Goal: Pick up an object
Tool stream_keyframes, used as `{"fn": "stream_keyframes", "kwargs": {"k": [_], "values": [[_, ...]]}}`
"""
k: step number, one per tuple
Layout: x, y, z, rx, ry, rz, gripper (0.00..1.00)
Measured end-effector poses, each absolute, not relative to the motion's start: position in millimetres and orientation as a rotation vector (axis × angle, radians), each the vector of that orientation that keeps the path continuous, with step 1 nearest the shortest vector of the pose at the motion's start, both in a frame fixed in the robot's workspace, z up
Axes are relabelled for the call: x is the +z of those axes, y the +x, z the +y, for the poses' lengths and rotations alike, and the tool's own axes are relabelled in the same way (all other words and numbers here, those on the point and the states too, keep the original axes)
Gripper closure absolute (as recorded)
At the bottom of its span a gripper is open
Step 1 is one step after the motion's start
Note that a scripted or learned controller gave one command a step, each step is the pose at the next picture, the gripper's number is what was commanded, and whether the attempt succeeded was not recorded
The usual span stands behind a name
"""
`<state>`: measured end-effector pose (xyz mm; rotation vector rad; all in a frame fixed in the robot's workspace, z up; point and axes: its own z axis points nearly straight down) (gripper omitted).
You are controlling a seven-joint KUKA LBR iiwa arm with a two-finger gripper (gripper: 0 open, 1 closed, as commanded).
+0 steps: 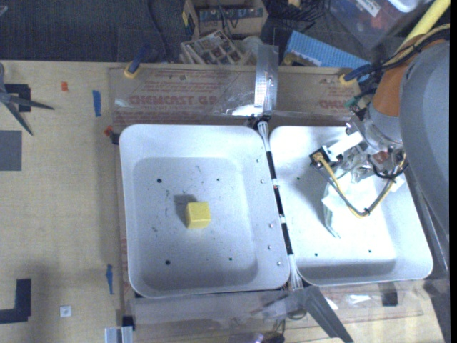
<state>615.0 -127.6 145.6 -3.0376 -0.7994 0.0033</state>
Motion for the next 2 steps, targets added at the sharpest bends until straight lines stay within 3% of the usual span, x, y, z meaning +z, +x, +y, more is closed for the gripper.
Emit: {"fn": "stream_keyframes", "kwargs": {"k": [1,2], "values": [[146,615.1,-127,0.003,-3.037,-0.799,0.00],[91,618.3,-180,-0.001,-2.817,-1.392,0.00]]}}
